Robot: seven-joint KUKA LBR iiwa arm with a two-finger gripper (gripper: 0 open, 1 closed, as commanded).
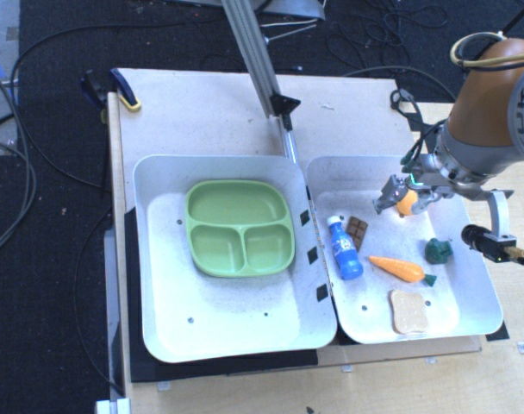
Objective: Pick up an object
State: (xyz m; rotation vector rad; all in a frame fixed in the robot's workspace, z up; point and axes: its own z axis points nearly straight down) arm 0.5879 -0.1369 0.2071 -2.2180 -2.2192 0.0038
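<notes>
My gripper [403, 199] hangs over the upper part of the right bin [378, 172], its fingers closed around a small orange object [407, 203] that shows between them. Below it in the same bin lie a blue bottle with a white cap [343, 247], a small brown chocolate piece [358, 228], an orange carrot [397, 268], a dark green lump [439, 251] and a tan slice of bread [409, 311].
The left bin [167, 317] holds a green divided plate [240, 228]. A metal pole [252, 41] slants down to the seam between the bins. The arm's cable clip [490, 242] sits at the right bin's right rim.
</notes>
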